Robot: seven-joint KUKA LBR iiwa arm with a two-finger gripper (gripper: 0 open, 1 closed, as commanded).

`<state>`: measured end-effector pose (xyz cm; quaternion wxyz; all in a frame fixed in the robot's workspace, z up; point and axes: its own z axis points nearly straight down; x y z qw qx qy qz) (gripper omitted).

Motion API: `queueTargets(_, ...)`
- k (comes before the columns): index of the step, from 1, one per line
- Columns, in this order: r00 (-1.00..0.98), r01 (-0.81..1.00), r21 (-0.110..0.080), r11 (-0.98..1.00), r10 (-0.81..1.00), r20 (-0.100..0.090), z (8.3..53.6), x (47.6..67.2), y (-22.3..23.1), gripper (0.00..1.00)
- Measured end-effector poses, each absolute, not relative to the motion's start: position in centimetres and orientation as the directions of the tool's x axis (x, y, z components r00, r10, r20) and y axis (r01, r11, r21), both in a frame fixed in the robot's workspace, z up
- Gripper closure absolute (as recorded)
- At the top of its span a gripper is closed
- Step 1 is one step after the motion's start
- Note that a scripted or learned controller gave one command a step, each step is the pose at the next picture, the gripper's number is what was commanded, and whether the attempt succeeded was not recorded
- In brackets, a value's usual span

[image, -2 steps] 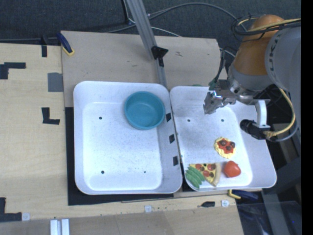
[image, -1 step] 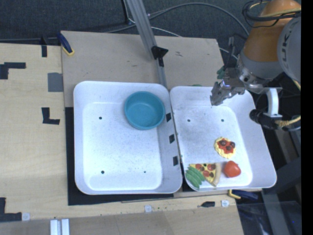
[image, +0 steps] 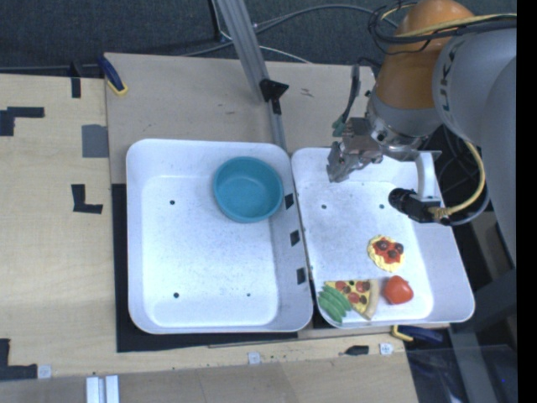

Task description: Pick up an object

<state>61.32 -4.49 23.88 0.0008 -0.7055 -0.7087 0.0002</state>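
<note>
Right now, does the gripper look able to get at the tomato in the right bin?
Probably yes. The gripper sits over the far end of the same bin, and bare floor lies between it and the tomato; the pizza slice lies close beside.

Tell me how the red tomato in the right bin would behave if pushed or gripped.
The tomato looks round and glossy, so it would probably roll when nudged and might slip from a pinch. It lies close to the pizza slice, which a push could bump.

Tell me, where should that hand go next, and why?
Probably toward the near end of the right bin. The hand hangs over its far corner with nothing under it, while the tomato, pizza slice and round toy lie nearer.
</note>
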Motion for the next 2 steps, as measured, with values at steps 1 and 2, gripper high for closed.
queueTargets(1,-0.005,1.000,-0.001,0.005,1.000,0.001,24.3,62.0,1.3,1.00)
queueTargets(2,-0.005,1.000,-0.001,0.005,1.000,0.001,23.8,61.1,6.7,1.00)
